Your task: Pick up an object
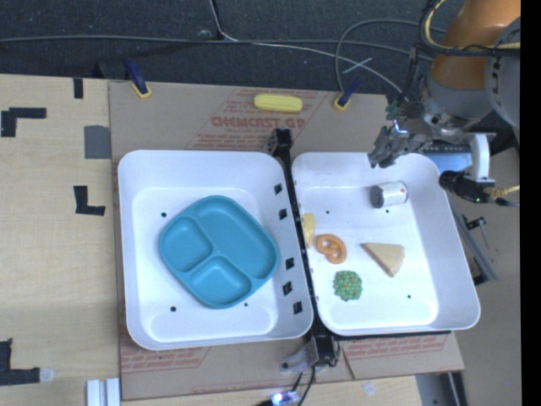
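At the near edge of the bench (51, 252) stand the two white bins side by side. The left bin (139, 176) holds a blue divided plate (218, 249), lying flat near its middle. In the right bin (448, 294), nearest to the viewer, lies a small green bumpy piece (347, 285). Just behind it is an orange ring-shaped piece (330, 247), and to the right of that a pale wedge (385, 256). A small yellow piece (308, 225) lies against the left wall of this bin. Further back lies a small grey and white cylinder (389, 194) on its side. The claw (385, 151) hangs over the far part of the right bin, just above the cylinder and apart from it; its fingers look narrow and nothing is seen between them. On the cardboard behind the bins lies a yellow oblong thing (277, 102).
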Available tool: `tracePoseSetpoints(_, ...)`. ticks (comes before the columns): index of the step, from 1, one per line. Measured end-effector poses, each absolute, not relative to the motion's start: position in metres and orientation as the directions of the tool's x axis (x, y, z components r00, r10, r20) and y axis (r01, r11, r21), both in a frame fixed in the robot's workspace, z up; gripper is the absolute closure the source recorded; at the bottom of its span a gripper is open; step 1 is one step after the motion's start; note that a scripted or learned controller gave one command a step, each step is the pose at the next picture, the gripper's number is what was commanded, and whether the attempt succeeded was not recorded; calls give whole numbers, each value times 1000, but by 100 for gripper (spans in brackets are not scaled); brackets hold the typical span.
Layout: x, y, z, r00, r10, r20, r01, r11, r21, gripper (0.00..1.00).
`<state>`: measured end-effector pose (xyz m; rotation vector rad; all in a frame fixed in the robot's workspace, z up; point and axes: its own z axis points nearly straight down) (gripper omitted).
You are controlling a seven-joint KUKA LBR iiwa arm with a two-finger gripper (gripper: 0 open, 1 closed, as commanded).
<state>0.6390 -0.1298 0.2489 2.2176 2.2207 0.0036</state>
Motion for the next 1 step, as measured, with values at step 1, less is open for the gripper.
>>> tracePoseSetpoints(1,615,-74,252,-6,1000,2,1000,6,-2,100)
